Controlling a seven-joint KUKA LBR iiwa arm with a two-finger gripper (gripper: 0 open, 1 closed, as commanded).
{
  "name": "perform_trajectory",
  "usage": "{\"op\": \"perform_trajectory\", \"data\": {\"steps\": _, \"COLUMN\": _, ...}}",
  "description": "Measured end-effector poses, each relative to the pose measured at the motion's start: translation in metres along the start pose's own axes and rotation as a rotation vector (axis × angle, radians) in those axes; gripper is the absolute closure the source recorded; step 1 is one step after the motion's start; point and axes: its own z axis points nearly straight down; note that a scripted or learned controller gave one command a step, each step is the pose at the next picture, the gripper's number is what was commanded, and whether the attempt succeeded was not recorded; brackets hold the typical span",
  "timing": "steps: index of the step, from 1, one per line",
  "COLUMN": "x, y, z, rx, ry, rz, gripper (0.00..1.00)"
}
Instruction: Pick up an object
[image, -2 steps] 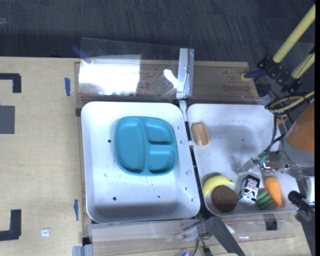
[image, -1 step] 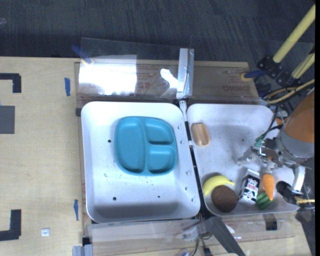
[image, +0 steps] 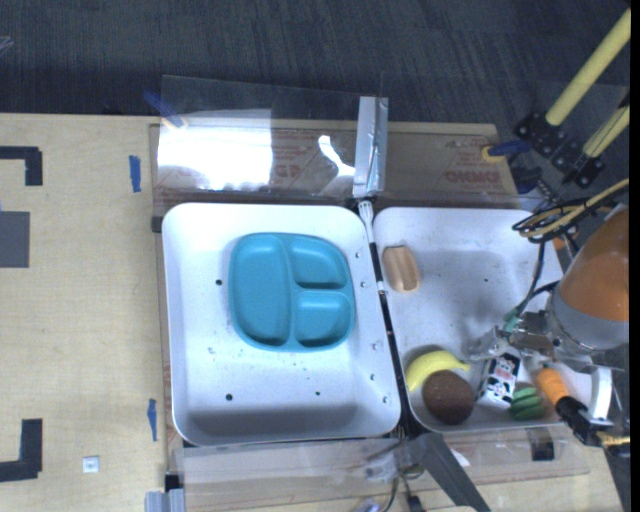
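2 shallow white plastic bins side by side on the light wooden tabletop (image: 80, 330). Left bin (image: 200, 385) has 1 thing in it: a teal blue plastic tray w/ 3 compartments (image: 292, 290), lying flat, roughly centred, a bit toward the far side. A few dark specks on the bin floor around it.

Right bin (image: 450, 250) holds the rest. I count 1 small tan wooden block (image: 401, 268), rounded, near the far-left corner just beside the divider, well apart from everything else. Near-left corner: 1 yellow-green round ball (image: 428, 364) and 1 dark brown round ball (image: 448, 396), touching, brown one in front of and partly covering the yellow one. Right of those, 1 small playing-card-like box w/ red and black marks (image: 500, 380), tilted, then 1 green lumpy piece (image: 526, 404) and 1 orange carrot-shaped piece (image: 549, 382) close together near the front rim.

1 grey arm w/ orange band (image: 600, 280) comes in from the right, over the right bin's near-right part. Its hand (image: 510, 345) sits low, just above the card box, near the brown ball but apart from it. Can't tell if the hand is apart or together; too much metal and cable clutter there. Nothing clearly gripped

Clear plastic sheet (image: 260, 150) stands behind the bins
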Motion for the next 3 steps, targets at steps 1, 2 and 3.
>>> {"op": "perform_trajectory", "data": {"steps": 1, "x": -0.002, "y": 0.001, "z": -0.010, "rx": -0.003, "ry": -0.002, "rz": 0.003, "gripper": 1.00}}
{"op": "perform_trajectory", "data": {"steps": 2, "x": -0.002, "y": 0.001, "z": -0.019, "rx": -0.003, "ry": -0.003, "rz": 0.004, "gripper": 1.00}}
{"op": "perform_trajectory", "data": {"steps": 3, "x": 0.046, "y": 0.032, "z": -0.088, "rx": 0.003, "ry": -0.002, "rz": 0.101, "gripper": 1.00}}
